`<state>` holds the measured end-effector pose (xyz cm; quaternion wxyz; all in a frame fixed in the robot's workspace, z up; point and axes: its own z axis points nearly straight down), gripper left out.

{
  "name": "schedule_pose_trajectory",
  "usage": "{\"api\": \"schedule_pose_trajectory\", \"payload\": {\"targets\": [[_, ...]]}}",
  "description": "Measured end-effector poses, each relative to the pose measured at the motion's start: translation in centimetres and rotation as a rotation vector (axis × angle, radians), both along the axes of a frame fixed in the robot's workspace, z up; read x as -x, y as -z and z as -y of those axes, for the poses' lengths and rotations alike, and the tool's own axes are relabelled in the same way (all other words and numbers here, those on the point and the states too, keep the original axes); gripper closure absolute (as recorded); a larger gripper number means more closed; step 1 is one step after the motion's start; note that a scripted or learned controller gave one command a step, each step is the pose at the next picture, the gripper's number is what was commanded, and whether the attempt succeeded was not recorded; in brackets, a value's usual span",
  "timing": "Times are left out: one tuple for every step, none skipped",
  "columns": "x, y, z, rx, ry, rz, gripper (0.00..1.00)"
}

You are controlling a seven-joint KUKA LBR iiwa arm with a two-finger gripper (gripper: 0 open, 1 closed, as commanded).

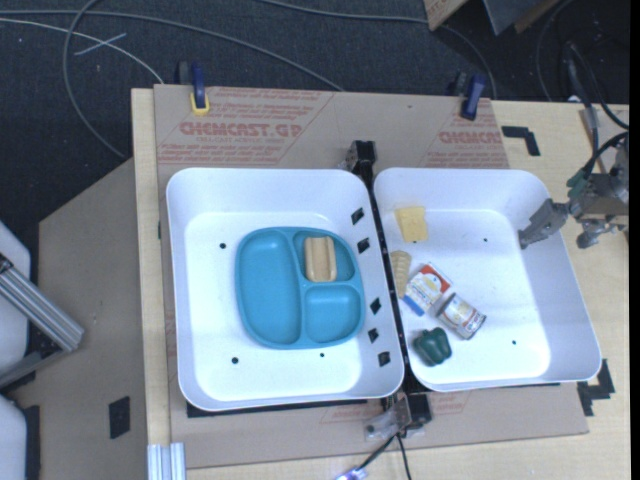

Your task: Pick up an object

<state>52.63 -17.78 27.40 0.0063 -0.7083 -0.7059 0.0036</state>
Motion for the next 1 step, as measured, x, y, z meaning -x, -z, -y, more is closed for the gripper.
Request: {"api": "schedule_pose_trajectory", "payload": {"targets": [[-0.22, -0.68, -0.08, 0.003, -0.004, 0.013, 0.0]]}}
